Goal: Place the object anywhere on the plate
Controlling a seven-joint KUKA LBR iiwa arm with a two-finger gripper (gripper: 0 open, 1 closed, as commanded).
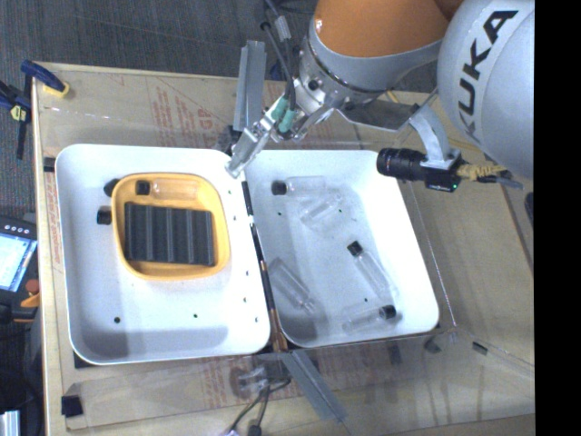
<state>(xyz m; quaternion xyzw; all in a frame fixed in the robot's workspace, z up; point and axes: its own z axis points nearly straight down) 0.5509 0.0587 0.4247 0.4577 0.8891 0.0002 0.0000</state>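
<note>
A yellow plate (171,228) with a dark ribbed middle lies in the left bin (136,325). Several clear tubes with black caps lie in the right bin (413,243): one tube (370,269) near the middle right, another tube (300,189) at the back, a third (292,286) by the front left. My gripper (238,163) hangs over the back end of the ridge between the two bins, just right of the plate's back corner. Its fingers look pressed together into one narrow tip, with nothing visible between them.
Small black pieces (103,215) lie in the left bin beside the plate's left edge. A black cylinder (410,165) on the arm sits over the right bin's back rim. A blue clamp (45,77) is at the bench's back left corner.
</note>
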